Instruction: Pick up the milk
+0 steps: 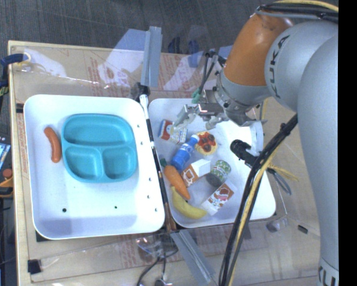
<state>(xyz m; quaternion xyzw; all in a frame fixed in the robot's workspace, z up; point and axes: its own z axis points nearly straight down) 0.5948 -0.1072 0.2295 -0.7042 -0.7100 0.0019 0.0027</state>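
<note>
Right bin [263, 202]: milk carton [219, 198] lying near the front edge, beside a banana [187, 208], carrot [176, 182], blue bottle [183, 153], green can [220, 170] and small red-and-white carton [191, 173]. Gripper [193, 117]: above the bin's back part, well apart from the milk carton, fingers spread, nothing between them. Left bin [38, 207]: blue divided tray [99, 146], sausage [53, 143] beside it.

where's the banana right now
In the camera view the banana lies in the right bin, near its front left corner. It is just below the carrot and left of a small carton.
</note>
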